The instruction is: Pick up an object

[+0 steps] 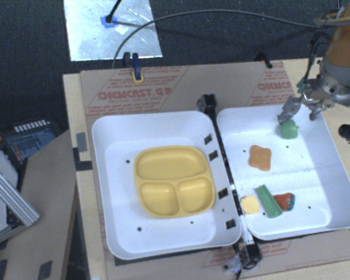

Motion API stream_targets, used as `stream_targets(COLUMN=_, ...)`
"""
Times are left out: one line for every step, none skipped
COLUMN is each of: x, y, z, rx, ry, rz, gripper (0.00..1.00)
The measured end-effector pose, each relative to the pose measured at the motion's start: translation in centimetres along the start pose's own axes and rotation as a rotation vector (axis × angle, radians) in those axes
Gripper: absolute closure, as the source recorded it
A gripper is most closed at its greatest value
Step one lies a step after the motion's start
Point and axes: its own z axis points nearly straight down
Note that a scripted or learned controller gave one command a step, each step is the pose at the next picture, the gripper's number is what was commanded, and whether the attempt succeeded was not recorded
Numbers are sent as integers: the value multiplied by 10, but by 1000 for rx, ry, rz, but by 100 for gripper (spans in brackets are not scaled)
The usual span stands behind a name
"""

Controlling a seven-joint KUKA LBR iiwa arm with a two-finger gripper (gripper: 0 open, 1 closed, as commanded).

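- The likeliest target is the small green object (289, 130), lying on the floor of the right bin (334, 144) near its far wall, toward the arm's side.
- The pincer (300, 109) hangs just beyond and over that green object. Its two fingers stand spread, one reaching down-left toward the object, the other to the right. Nothing sits between them, so it is open and empty.
- By my reading, the step in hand is the approach: the pincer is above the object's far edge, not yet astride it, and no grasp has been made.
- The next move would call for a slight shift toward the green object's middle, a descent until the fingers straddle it, then a close. The object looks rounded and small, so an off-centre close could squeeze it out sideways.
- Nearer the camera from the green object lies an orange piece (260, 158), well apart from it.
- Nearer still, by the bin's front wall, a cluster: a yellow round piece (250, 205), a green stick (268, 200) and a red-orange piece (285, 201), the stick touching or almost touching its neighbours.
- Across the divider from the green object, the left bin (113, 174) holds a yellow compartment tray (172, 180).
- Both bins rest on the worktop (175, 83).
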Motion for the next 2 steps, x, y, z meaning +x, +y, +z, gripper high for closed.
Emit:
stream_targets(x=1, y=3, z=-9, rx=-13, ry=-3, rz=-3, gripper=0)
stream_targets(x=5, y=1, z=33, rx=-12, ry=-3, rz=-4, gripper=0)
